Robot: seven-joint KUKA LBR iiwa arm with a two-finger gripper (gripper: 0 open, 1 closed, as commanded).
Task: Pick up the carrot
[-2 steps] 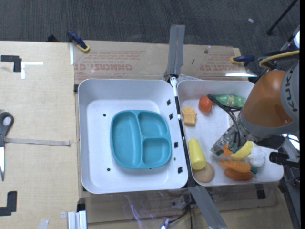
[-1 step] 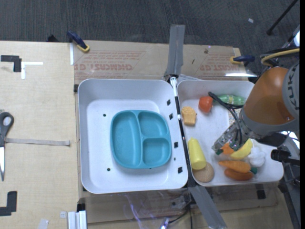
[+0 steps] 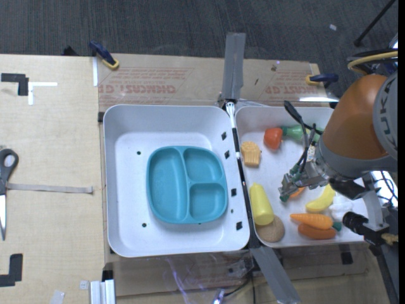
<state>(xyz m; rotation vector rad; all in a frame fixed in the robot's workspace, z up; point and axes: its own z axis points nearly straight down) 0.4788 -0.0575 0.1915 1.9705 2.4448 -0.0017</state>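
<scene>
Down in the right bin (image 3: 288, 244), jaws (image 3: 292, 189) hang beside the carrot (image 3: 311, 220), spread unclear.

In my feed, the gripper (image 3: 292, 189) hangs low in the right bin (image 3: 278, 120), right of frame, just above and left of the carrot (image 3: 311, 220); a teal plate (image 3: 188, 185) sits centre.
</scene>
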